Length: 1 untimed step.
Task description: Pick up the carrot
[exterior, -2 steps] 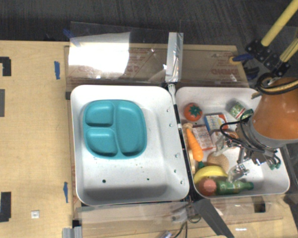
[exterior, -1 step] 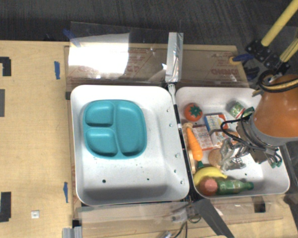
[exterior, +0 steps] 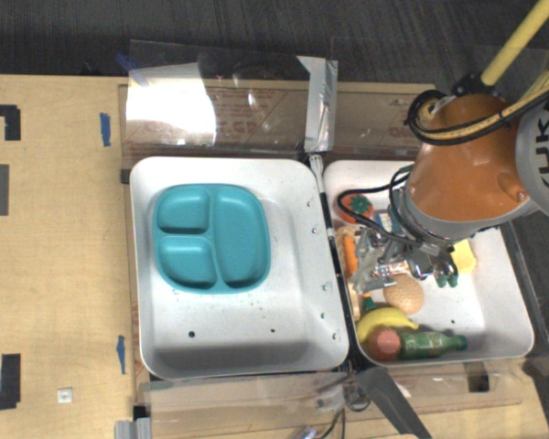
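Camera view looks down on two white bins side by side, and you see the left bin (exterior: 293, 337) holding a teal plate (exterior: 212, 237) with three compartments, which lies flat toward the bin's left side. In the right bin (exterior: 508, 323) your arm (exterior: 467, 167), with its orange band, comes in from the right and hangs over the upper middle of the bin. The gripper (exterior: 391, 265) points down over the left part of this bin, and whether it is released or clenched you cannot tell, because the metal parts are too small and cluttered. The carrot (exterior: 349, 251) lies along the left wall of the right bin, just beside the gripper, as a thin orange piece; nothing shows it as grasped. Below the gripper you see a round tan bun (exterior: 403, 294), then a yellow banana (exterior: 384, 322), a red apple (exterior: 386, 342) and a green bottle (exterior: 433, 343) near the lower edge. A yellow block (exterior: 464, 256) lies just under the orange band.
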Motion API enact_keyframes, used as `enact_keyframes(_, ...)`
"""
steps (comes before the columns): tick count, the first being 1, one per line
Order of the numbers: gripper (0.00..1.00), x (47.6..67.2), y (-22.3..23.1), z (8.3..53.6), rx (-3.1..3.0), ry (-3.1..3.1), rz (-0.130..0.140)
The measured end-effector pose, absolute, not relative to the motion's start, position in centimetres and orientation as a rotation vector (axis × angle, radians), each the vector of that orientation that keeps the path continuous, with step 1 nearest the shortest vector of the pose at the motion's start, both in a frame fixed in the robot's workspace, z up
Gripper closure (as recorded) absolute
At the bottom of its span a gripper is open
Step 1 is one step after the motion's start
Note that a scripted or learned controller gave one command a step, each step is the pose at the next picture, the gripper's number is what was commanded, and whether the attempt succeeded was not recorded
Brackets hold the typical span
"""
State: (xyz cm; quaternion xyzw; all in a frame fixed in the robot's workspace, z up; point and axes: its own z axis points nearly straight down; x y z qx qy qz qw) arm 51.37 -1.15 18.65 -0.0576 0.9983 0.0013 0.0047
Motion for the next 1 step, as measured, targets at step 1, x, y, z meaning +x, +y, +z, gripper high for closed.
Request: enact_keyframes(1, 1.0, 51.71, -6.86, 21.15, -0.812, 3.026, -0.003)
